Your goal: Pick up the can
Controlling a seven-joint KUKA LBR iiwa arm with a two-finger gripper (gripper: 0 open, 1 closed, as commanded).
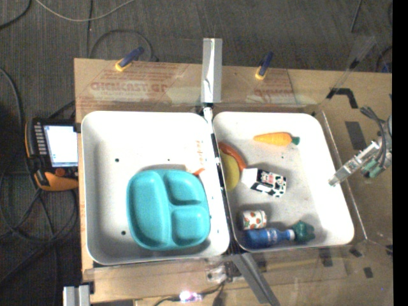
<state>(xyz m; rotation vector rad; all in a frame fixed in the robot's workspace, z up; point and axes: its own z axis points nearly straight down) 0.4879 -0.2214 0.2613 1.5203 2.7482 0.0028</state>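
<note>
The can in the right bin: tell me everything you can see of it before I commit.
The can is small and short, white with red spots on its side and a pale top. It seems to stand upright on the floor of the right bin, near the front. The blue bottle lies just in front of it, very close or touching. The black-and-white box sits apart behind it. Nothing grips it; the gripper is at the bin's right rim.
</note>
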